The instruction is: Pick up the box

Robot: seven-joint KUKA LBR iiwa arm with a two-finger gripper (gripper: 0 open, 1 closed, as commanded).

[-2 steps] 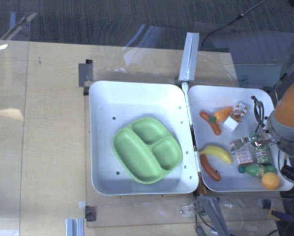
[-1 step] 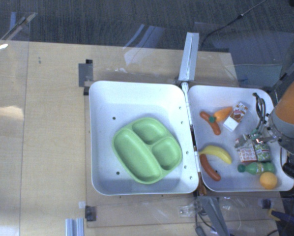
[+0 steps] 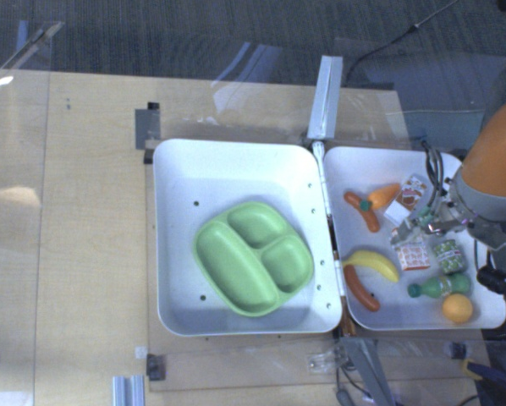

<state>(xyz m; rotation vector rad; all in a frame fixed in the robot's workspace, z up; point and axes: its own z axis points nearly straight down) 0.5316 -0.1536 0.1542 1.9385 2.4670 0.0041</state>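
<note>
Nearest the lens, the arm [image 3: 490, 163] hangs its gripper [image 3: 429, 220] just above the box [image 3: 415, 255] in the right bin [image 3: 342, 172]; whether its jaws are open or gripping I cannot tell. A good pick probably means dropping squarely over the box, clear of the banana [image 3: 372, 265] just left of it. Around the box: one banana, two sausages [image 3: 362, 288], one carrot [image 3: 383, 197], one orange [image 3: 458, 309], one bottle [image 3: 440, 288]; one green plate [image 3: 253, 257] far left

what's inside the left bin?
The left bin holds one green divided plate with three compartments, all looking bare, lying tilted toward the front right. The bin floor under the plate is covered, so anything beneath it can't be seen.
</note>
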